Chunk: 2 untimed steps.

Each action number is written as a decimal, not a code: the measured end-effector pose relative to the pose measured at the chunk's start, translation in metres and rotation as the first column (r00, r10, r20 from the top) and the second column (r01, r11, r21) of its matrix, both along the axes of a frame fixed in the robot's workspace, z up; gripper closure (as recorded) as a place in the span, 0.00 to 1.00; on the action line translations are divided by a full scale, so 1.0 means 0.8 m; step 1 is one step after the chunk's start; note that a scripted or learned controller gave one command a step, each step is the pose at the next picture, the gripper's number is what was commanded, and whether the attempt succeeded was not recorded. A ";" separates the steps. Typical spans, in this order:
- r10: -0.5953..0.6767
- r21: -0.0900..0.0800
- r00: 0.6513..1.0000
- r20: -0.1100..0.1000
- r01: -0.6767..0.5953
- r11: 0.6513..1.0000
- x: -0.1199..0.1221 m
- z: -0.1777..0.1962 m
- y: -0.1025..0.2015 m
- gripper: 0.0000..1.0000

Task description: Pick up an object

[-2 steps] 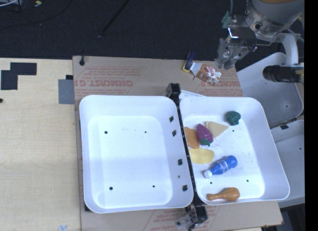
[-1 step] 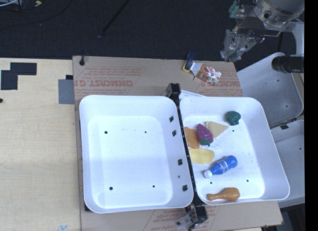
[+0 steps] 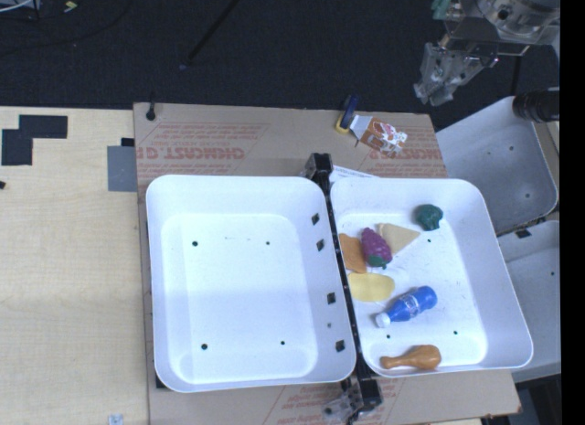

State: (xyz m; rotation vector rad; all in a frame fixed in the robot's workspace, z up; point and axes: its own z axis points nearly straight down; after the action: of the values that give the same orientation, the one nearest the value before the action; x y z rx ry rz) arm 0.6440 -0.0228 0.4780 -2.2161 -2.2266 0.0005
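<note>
your gripper [image 3: 442, 80] hangs high at the upper right, above the dark floor beyond the cardboard sheet [image 3: 274, 140], well apart from both bins. whether it is released or clenched you cannot tell from this angle, and nothing shows in its grasp.

every object you could pick lies in the right bin [image 3: 498, 259]. a green lump [image 3: 428, 216] sits near its far right corner. toward the bin's left wall you'll see a purple piece [image 3: 376, 246] lying over an orange slice [image 3: 353, 253], with a pale wedge [image 3: 398, 234] just beside it on the right. below them a yellow piece [image 3: 370, 287] lies close to the divider, and a blue bottle [image 3: 407, 306] with a white cap rests tilted just beside it. a tan drumstick-shaped item [image 3: 413, 357] lies along the near wall.

the left bin [image 3: 160, 259] sits touching the right one. behind the bins, on the cardboard, you'll find a small printed packet [image 3: 383, 136] and a blue and yellow item [image 3: 347, 115].
</note>
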 end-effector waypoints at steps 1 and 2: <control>-0.005 0.000 1.000 0.000 0.005 1.000 0.000 0.025 -0.018 1.00; -0.005 0.000 1.000 -0.001 0.005 1.000 0.000 0.049 -0.037 1.00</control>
State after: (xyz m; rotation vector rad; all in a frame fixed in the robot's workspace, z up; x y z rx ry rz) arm 0.6440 -0.0522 0.5172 -2.2218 -2.2202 0.0018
